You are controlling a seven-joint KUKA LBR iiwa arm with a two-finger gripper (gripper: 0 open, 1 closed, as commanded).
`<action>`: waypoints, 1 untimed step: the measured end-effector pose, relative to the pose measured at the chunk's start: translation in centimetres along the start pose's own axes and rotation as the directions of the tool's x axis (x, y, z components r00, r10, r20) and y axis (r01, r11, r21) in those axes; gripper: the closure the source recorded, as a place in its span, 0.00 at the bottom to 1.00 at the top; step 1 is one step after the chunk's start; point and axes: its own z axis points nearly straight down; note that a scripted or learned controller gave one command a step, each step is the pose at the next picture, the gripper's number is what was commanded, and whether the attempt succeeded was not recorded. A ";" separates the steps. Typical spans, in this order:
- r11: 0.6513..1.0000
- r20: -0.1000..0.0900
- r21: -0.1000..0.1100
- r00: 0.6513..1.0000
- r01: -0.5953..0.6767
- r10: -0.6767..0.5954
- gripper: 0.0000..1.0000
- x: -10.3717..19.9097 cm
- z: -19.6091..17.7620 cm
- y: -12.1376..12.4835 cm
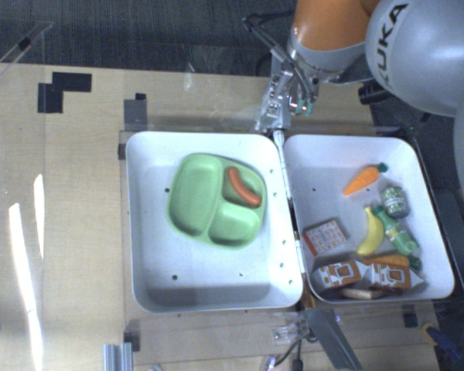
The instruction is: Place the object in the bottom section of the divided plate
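Gripper (282,107) poised above far rim where two bins meet; finger state impossible to tell. Green divided plate (215,199) in left bin (147,284). Hot dog (243,187) lying in plate's upper right section. Right bin (425,168) holding carrot (363,179), banana (370,233), can (394,201), small cartons (370,273).

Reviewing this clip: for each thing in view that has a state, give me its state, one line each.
Divided plate: flat in the left bin, hot dog in its upper right section.
Hot dog: lying down, untouched.
Carrot: lying in the right bin.
Banana: lying in the right bin.
Gripper: above the bins' far edge, holding nothing visible.
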 end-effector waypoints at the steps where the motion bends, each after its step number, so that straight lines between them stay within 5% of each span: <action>1: 1.000 -0.018 0.010 1.000 0.026 -0.025 1.00 2.4 2.3 0.9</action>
